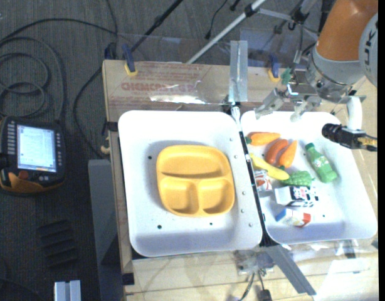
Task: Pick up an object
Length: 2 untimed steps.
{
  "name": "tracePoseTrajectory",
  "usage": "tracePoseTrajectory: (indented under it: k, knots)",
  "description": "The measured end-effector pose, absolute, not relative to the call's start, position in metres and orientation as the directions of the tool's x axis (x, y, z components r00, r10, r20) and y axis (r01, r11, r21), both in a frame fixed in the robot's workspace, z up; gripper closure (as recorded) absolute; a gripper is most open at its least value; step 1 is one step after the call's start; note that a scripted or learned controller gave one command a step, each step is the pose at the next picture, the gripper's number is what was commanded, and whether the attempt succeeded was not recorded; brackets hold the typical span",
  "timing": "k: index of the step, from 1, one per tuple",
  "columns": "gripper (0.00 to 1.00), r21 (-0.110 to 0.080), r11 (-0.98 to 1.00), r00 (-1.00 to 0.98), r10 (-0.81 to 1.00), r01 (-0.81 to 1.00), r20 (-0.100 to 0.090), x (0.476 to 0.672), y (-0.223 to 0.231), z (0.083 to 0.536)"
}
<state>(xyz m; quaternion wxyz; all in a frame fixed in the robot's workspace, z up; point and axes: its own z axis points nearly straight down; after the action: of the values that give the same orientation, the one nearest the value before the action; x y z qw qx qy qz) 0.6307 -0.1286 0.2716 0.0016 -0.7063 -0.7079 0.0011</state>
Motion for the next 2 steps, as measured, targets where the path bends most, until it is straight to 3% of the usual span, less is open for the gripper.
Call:
tracePoseTrajectory:
  k: [1,2]
  knots:
    - [0.00,-0.003,0.113,-0.113,0.994,0.994,-0.001,0.622,-0.184,0.169]
    - [0.00,-0.001,0.121,-0.121,0.993,0.993,0.001,0.613,-0.197,0.093]
